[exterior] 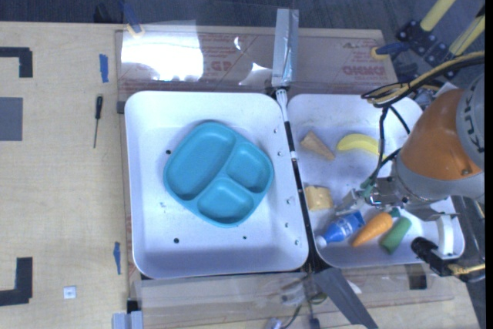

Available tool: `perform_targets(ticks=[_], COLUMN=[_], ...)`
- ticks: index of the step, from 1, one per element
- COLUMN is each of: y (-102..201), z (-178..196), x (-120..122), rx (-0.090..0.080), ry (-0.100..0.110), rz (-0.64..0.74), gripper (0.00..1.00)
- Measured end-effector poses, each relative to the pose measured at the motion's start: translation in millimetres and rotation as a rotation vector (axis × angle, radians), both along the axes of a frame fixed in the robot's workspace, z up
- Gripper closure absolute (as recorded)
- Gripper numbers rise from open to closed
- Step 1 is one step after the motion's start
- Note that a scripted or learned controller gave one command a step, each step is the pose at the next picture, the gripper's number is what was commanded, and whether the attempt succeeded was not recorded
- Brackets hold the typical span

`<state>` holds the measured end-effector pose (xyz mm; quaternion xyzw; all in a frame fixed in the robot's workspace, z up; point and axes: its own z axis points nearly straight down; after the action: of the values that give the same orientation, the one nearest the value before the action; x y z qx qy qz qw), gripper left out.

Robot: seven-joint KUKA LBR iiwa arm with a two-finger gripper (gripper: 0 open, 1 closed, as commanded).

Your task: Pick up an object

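The right bin [339,119] holds several small items: a tan wedge [317,144], a yellow banana [359,142], a pale yellow block [318,198], a blue bottle [342,229], an orange carrot [373,228] and a green piece [394,236]. My gripper [365,196] hangs low over this bin, just above the carrot and bottle and to the right of the yellow block. The arm's orange band [441,142] covers the bin's right side. I see no object lifted off the bin floor.
The left bin [146,166] bears a blue divided plate [219,172]. A ridge [293,166] separates the two bins. Clear plastic sheeting [200,54] lies behind them. Cables [400,92] loop near the arm at the back right.
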<state>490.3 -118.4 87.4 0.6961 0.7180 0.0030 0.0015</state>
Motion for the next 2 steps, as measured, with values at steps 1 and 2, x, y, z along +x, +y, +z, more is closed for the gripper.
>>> perform_targets(ticks=[1, 2], y=[0, 14], z=[0, 0], x=[0, 63], rx=[0.000, -0.003], ry=[0.000, -0.003], rz=[0.000, -0.070], gripper=[0.00, 0.00])
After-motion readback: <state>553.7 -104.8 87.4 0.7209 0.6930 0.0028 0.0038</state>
